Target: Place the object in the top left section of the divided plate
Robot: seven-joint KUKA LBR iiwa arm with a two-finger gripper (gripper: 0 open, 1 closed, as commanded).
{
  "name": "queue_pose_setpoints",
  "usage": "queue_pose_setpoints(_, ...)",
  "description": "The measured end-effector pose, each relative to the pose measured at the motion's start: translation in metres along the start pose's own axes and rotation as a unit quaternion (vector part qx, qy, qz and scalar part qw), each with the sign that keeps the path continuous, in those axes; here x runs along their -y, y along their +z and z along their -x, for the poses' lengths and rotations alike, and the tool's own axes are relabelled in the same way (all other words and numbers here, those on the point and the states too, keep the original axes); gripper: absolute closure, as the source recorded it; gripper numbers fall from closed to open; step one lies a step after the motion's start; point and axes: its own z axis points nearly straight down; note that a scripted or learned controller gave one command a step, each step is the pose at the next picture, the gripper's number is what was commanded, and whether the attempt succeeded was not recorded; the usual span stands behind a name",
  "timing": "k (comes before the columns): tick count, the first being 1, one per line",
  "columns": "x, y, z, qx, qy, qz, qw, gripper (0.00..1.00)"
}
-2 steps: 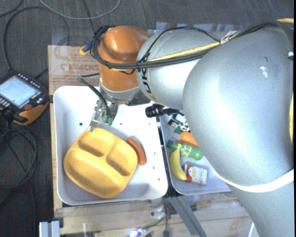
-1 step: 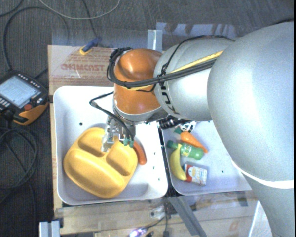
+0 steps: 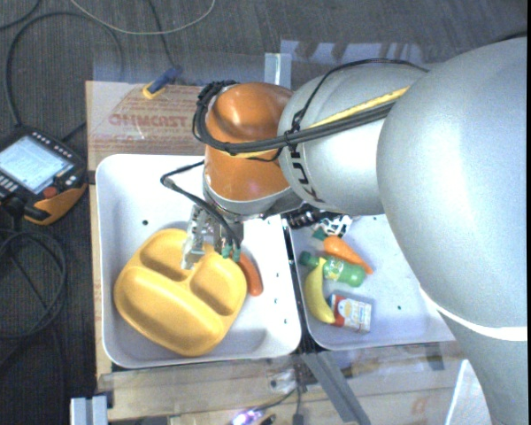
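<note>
The gripper (image 3: 203,242) is hanging over the divided plate (image 3: 179,295); I cannot tell its jaws' state. An orange sausage-like toy (image 3: 250,274) is lying beside the plate (touching its rim), while 1 banana (image 3: 315,297) is lying in the right bin (image 3: 407,321).

My arm (image 3: 442,175) is bulky, smooth and silver-grey, with rounded joints. A glossy orange band (image 3: 243,140) sits above my wrist. Black cables (image 3: 336,118) loop over the casing, and my claw (image 3: 205,242) is small, metallic grey.
</note>
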Motion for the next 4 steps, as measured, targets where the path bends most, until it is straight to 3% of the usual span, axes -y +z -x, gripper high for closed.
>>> queue_pose_setpoints(4,-0.006,-0.037,0.001,0.002,0.001,0.007,1.0000,1.00)
